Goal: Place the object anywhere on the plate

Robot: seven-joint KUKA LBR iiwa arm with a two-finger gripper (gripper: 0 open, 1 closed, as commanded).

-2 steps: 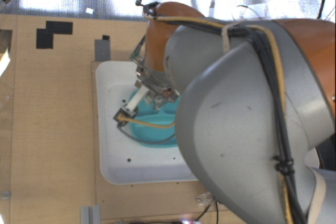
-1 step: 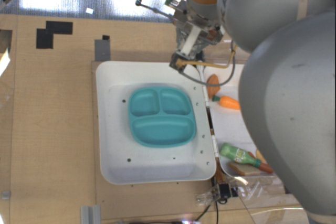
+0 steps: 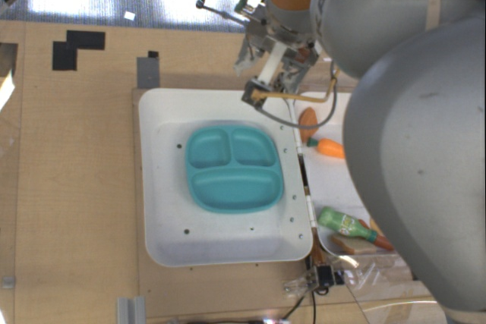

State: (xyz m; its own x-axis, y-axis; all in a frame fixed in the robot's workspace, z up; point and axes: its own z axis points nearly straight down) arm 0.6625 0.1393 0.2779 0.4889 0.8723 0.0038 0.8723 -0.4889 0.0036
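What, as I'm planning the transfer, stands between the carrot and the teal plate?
Only the bins' adjoining rims, which run between the carrot in the right bin and the plate in the left bin. The plate's compartments are bare.

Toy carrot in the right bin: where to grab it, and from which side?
Take the toy carrot at mid-body, from straight above, closing across its narrow width. It lies flat in the right bin, long axis roughly level in the view, green end pointing view-left. A brown rounded object sits close above that end, so stay on the orange part.
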